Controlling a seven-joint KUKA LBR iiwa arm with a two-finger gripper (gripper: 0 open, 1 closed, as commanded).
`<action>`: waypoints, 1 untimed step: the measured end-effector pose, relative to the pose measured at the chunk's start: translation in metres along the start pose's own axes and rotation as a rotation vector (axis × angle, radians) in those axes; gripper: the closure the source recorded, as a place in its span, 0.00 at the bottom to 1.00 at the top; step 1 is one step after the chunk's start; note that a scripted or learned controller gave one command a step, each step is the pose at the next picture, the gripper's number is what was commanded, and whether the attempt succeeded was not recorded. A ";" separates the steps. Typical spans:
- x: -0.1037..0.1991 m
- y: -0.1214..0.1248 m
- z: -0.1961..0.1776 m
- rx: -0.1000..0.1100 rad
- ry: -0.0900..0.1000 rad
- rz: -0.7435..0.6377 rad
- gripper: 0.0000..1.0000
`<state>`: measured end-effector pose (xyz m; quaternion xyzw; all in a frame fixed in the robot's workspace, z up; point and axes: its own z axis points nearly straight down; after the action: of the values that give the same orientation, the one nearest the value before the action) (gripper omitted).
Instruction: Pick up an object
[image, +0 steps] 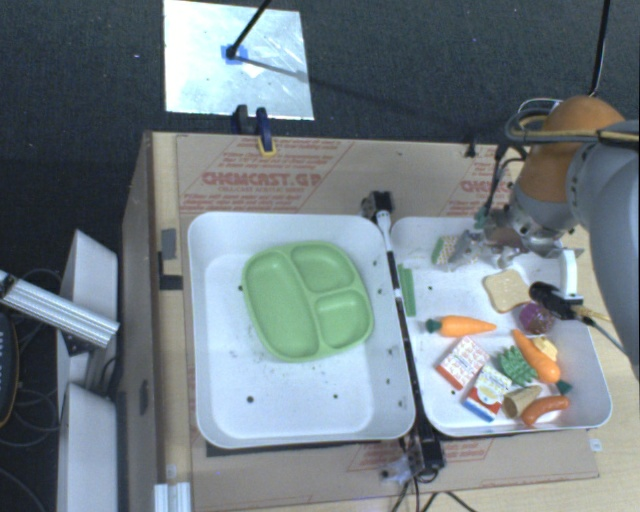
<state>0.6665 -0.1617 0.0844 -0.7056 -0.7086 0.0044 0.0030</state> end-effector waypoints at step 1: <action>-0.010 0.001 -0.001 -0.001 0.004 0.000 0.00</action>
<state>0.6672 -0.1717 0.0849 -0.7057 -0.7085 0.0027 0.0043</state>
